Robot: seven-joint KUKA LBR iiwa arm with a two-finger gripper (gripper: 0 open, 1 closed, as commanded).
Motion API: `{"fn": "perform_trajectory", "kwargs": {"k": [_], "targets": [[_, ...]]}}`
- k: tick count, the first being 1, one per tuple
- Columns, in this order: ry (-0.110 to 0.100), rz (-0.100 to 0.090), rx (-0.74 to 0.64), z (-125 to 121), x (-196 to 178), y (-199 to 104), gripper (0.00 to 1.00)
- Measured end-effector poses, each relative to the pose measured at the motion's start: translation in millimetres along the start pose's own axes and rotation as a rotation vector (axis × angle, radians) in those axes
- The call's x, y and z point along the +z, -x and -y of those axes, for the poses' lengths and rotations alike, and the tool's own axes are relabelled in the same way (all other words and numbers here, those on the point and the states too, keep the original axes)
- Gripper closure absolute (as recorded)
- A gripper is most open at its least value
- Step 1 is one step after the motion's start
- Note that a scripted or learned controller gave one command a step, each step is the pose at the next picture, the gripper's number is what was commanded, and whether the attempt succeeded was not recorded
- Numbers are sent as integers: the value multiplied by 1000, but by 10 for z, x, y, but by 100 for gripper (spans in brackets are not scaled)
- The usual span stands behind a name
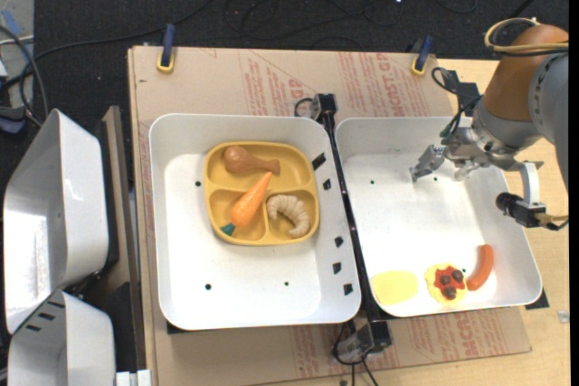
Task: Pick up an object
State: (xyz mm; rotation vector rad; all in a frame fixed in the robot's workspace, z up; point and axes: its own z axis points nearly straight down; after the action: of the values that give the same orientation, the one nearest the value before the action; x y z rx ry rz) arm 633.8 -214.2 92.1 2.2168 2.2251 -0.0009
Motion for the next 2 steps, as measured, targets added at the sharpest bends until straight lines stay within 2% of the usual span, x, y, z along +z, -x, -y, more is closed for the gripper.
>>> {"fn": "perform_trajectory", "kwargs": {"k": [1,2], "targets": [[3,1,-1,-8,-112,0,100],[7,2,1,0,-754,24,100]]}}
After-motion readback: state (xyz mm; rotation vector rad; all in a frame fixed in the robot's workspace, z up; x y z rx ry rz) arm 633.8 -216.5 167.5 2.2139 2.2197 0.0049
